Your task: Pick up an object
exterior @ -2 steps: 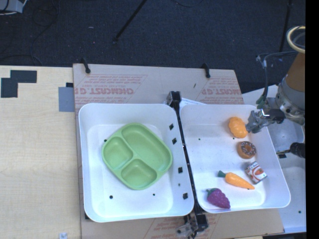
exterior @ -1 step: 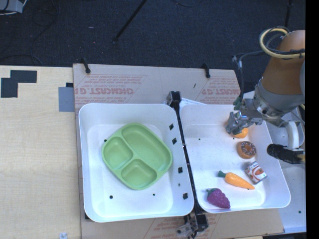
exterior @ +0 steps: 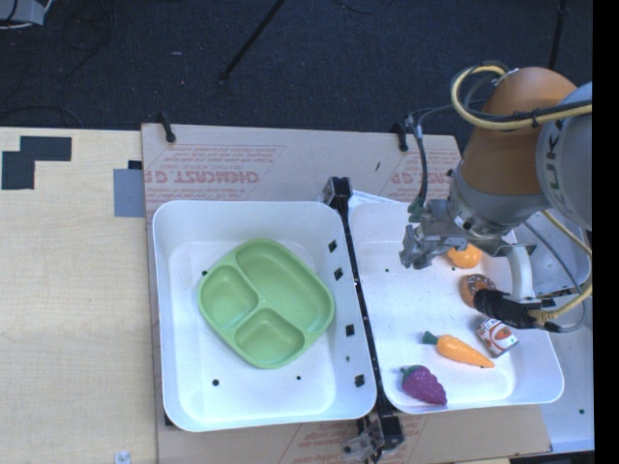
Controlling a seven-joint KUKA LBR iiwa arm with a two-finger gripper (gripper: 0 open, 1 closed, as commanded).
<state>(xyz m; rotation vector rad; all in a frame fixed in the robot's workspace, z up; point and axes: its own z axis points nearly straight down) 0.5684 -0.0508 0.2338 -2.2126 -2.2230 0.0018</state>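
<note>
Reaching in from the right of the frame, the grey arm (exterior: 527, 153) with its orange band hangs over the right bin (exterior: 392, 356), and its tool (exterior: 418, 252) sits low above the upper left part of that bin's floor; whether the tool is clenched or released cannot be told from this slanted look down, and nothing is seen grasped in it. Just right of the tool, partly tucked under the wrist, lies a small orange fruit (exterior: 465, 255). Lower and further right, a brown round item (exterior: 475, 286) lies near the bin's right side, partly covered by a black cable end. Below that sits a small red-and-white can (exterior: 496, 336), tilted. Left of the can, a toy carrot (exterior: 461, 350) lies on its side with its green top pointing toward the upper left. Near the bottom edge of the right bin, a purple bunch of grapes (exterior: 424, 384) rests apart from the carrot. In the left bin (exterior: 179, 259), a light green divided plate (exterior: 265, 301) lies flat at the middle. Both bins sit on a cardboard sheet (exterior: 242, 167) laid over the pale wooden surface (exterior: 68, 317).
</note>
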